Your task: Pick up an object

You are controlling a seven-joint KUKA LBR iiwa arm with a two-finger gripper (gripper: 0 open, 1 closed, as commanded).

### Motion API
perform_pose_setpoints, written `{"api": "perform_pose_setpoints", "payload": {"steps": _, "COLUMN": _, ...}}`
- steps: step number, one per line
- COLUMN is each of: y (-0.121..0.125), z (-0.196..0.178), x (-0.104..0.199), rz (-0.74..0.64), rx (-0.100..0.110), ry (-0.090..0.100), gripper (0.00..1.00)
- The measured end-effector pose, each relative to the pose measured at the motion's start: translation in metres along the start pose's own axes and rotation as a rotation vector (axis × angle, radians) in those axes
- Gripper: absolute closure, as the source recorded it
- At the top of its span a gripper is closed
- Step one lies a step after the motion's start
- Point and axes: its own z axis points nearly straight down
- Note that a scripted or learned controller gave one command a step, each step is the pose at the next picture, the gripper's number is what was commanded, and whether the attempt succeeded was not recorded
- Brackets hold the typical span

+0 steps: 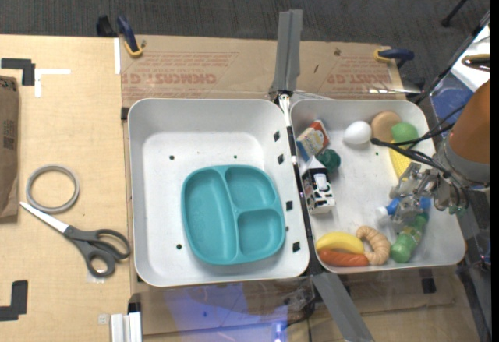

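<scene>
While the arm reaches in from the right, you have the gripper [407,196] low over the right bin [359,169], beside a small blue-and-white item [394,210] and a green piece [406,243]; whether its fingers are spread or closed cannot be told from this angle, and nothing is plainly between them. Nearest the front rim, a yellow banana [341,241], a red piece [341,258] and a tan twisted piece [376,243] lie touching one another, so a grasp there risks dragging 2 or 3 things at once. Mid-bin, a black-and-white box [319,191] lies against the divider. Farther back, the white egg [357,132] sits apart, with a tan ball [383,125] and a green ball [404,132] together by the far wall. You would do best to centre squarely over 1 item before closing. In the left bin [156,177] sits a teal divided plate [233,213].
</scene>
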Motion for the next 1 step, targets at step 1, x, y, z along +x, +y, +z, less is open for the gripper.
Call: {"api": "perform_pose_setpoints", "payload": {"steps": 1, "y": 0.0002, "z": 0.0, "x": 0.0, "rz": 0.0, "rx": 0.0, "ry": 0.0, "gripper": 0.0}}
